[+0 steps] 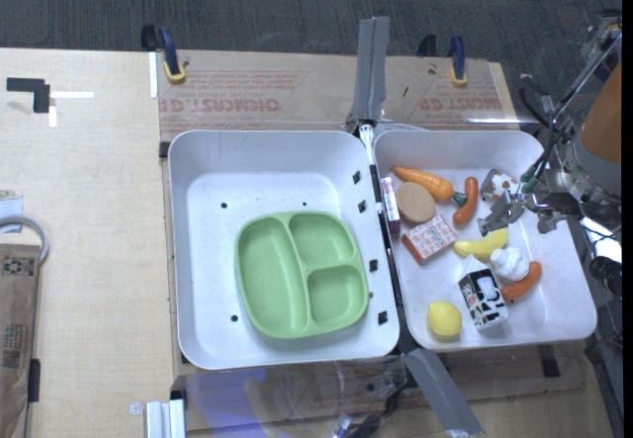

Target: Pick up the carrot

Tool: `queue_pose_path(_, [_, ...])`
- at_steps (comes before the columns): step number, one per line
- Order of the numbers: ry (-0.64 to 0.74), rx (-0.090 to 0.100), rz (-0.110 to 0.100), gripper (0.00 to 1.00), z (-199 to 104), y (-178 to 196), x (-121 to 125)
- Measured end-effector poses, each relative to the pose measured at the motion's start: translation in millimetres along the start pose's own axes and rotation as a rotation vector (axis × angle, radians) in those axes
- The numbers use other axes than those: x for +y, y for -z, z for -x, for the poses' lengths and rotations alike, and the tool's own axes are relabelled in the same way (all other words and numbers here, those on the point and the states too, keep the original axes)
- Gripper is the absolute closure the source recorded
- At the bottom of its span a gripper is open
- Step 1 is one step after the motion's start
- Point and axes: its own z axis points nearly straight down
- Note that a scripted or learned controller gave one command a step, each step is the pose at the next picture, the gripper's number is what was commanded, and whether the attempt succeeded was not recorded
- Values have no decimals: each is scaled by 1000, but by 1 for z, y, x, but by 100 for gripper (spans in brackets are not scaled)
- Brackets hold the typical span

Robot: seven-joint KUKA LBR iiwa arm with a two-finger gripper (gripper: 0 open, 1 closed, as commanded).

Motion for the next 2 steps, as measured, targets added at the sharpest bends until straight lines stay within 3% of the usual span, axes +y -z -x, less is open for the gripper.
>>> queue_pose_path(1, [-281, -1, 1, 0, 18, 0, 19])
queue_pose_path(2, [-25, 0, 0, 0, -9, -80, 36])
